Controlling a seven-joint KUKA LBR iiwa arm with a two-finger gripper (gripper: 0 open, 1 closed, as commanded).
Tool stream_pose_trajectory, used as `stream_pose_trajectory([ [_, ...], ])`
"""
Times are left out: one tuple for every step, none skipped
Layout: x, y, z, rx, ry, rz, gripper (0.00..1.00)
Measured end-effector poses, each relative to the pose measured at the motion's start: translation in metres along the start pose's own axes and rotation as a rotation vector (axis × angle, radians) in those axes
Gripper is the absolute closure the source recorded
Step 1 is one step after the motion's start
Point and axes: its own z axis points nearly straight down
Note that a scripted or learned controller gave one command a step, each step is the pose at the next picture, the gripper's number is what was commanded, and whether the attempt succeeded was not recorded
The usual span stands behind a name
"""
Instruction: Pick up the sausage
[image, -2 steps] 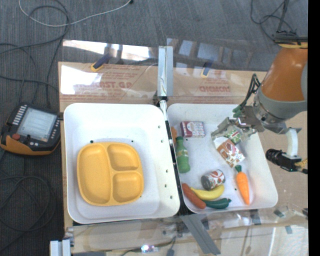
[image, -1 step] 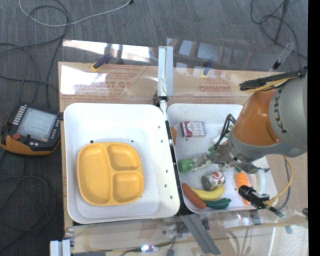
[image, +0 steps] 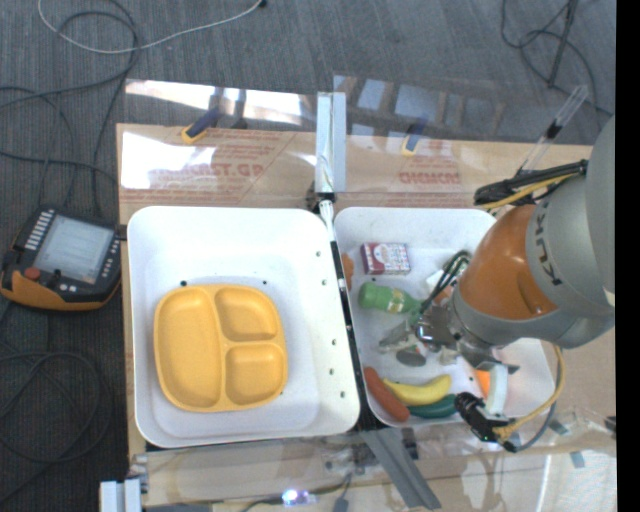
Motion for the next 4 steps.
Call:
stream_pose_trajectory([
  [0.012,0.093,-0.013,0.024,0.003,-0.116,0.0],
  [0.015,0.138,0.005,0.045,0.007,-0.41,0.0],
  [-0.009,0.185,-0.061,0.021,0.004,-0.383,0.0],
  [-0.009,0.185,-0.06,0.022,0.002,-0.383,0.0],
])
